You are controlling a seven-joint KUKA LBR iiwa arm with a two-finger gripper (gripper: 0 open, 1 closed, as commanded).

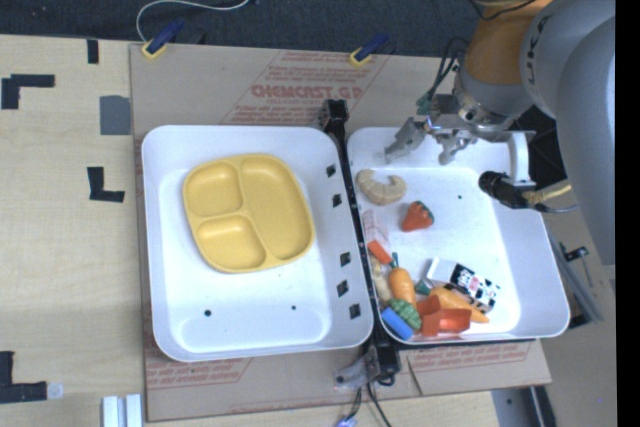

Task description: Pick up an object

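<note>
Grey gripper [428,144] fingers spread, nothing between them, above right bin [520,245] far edge; toys heaped indistinctly at near side.

The grey arm [585,65] runs off the right edge, so its base is cut off. In the right bin's [520,245] near corner, the toys [430,300] overlap in a heap too jumbled to name singly.
</note>
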